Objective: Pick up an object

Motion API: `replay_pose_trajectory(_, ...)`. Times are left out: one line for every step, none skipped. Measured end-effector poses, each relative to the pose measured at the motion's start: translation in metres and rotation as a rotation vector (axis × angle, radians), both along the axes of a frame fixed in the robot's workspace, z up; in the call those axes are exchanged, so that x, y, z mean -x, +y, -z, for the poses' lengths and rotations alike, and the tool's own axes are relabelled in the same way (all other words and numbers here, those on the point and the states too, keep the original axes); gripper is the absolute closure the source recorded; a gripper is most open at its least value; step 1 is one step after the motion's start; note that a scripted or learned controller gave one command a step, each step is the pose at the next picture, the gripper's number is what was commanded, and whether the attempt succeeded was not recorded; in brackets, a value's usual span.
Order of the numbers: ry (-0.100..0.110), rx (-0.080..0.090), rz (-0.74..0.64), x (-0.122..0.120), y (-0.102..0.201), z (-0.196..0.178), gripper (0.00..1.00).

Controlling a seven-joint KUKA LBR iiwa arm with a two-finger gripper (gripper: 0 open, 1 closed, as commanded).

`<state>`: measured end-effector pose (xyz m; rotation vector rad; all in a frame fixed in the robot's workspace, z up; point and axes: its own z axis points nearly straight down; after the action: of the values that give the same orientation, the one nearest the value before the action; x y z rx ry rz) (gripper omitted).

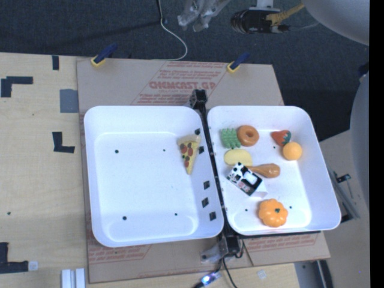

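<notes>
Camera view: the gripper (201, 11) hangs at the top edge, above the dark floor and well clear of both bins; whether it is open or closed cannot be told. The left bin (108, 221) holds a pizza slice (189, 151) against its right wall. The right bin (318, 209) holds a doughnut (248, 135), a green block (230, 137), an orange ball (292, 151), a pumpkin (272, 213) and a black-and-white toy (243, 177).

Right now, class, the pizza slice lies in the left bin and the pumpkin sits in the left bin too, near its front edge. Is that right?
Not quite. The pizza slice does lie in the left bin, but the pumpkin sits in the right bin, near its front edge. The camera view shows this.
</notes>
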<state>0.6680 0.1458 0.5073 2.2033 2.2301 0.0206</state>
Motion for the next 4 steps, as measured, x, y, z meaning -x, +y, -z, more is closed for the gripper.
replay_pose_trajectory(0.024,0.006,0.005,0.057,0.048,0.077,1.0)
replay_pose_trajectory(0.029,0.01,0.008,0.066,0.089,0.263,1.0)
replay_pose_trajectory(0.007,0.0,0.007,0.11,0.089,0.137,1.0)
replay_pose_trajectory(-0.002,-0.004,0.007,0.145,0.088,-0.038,1.0)
